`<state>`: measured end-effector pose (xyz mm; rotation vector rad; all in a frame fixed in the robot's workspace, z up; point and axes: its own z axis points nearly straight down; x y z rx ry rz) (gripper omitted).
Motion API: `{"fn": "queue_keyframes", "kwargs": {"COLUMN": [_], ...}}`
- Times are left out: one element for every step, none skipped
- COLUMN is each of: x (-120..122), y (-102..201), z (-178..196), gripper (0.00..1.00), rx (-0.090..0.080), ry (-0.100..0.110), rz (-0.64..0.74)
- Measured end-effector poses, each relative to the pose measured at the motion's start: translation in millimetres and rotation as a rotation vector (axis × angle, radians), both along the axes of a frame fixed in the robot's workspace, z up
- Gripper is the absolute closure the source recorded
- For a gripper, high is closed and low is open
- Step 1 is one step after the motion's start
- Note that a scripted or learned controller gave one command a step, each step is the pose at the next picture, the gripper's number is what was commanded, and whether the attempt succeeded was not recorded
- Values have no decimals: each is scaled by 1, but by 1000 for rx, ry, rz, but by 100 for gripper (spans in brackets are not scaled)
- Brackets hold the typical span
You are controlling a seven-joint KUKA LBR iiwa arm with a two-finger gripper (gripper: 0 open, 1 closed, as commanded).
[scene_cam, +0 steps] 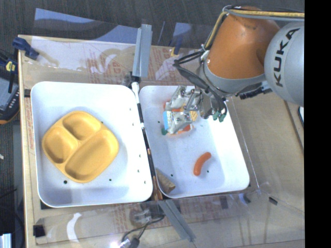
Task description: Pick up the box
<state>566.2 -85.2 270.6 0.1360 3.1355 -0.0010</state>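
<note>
A small brown block [166,181] is lying at the right bin's [235,177] near-left corner. The gripper [182,112] is hanging over the box [176,122] in that bin's far half; whether the jaws are gripping it, I cannot tell. Judging by this, the grasp is under way; next comes a firm closing and lift. An orange sausage [201,164] is lying nearer; a yellow tray [80,146] is sitting in the left bin [46,94].

A yellow divided plate [80,146] lies in the left white bin [41,94]; in the right bin [230,177] an orange sausage [201,164] lies apart; a brown block [165,181] sits in its near-left corner.
</note>
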Motion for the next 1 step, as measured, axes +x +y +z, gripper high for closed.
{"fn": "queue_keyframes", "kwargs": {"x": [6], "y": [-4], "z": [-27], "gripper": [100], "rx": [0], "ry": [5], "rz": [456]}}
